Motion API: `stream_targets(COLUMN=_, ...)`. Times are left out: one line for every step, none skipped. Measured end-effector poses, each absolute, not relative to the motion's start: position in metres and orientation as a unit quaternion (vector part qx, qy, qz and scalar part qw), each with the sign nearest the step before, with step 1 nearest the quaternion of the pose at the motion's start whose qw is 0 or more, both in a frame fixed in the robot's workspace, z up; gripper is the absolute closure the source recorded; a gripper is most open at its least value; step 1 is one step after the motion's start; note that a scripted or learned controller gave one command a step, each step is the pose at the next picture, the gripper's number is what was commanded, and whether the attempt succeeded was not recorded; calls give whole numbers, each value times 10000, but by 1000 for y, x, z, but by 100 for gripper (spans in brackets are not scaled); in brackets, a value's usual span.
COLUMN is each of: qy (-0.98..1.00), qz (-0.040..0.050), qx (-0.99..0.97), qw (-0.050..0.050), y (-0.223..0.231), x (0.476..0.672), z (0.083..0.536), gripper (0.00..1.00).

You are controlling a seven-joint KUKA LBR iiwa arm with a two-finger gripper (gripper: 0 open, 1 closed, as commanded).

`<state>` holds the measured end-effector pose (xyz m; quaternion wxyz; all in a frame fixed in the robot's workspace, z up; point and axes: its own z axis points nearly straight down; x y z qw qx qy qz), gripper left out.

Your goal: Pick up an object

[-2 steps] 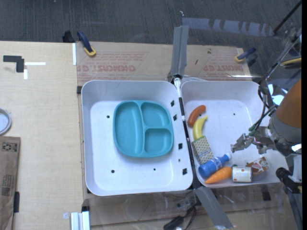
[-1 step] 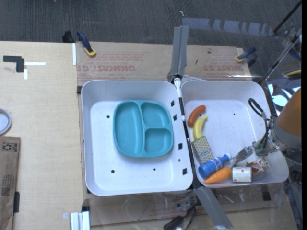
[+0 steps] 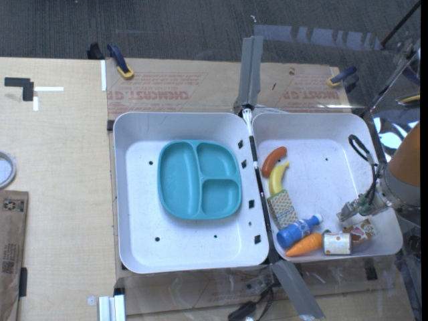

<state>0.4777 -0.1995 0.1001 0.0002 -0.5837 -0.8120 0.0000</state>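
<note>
left shallow white bin (image 3: 127,199): teal three-compartment plastic tray (image 3: 199,178), flat, roughly centre. right shallow white bin (image 3: 314,129): orange-red toy sausage (image 3: 273,160) above yellow toy banana (image 3: 278,177), patterned packet (image 3: 283,208), blue plastic bottle (image 3: 298,229), orange toy carrot (image 3: 304,244), small white can (image 3: 337,243) along the front. gripper (image 3: 354,209) low at right wall, just above the can; can't tell how far it's open, or whether it holds anything.

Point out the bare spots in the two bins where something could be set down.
Right bin: bare floor at its upper middle, right of the hot dog and banana. Left bin: strips around the teal tray. Crowded: the right bin's lower edge, with bottle, carrot and end effector.
</note>
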Motion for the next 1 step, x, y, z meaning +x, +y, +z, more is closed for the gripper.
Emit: stream_targets(qy=-8121, qz=1, qx=-5835, qw=3, y=-199, x=478, z=100, gripper=0)
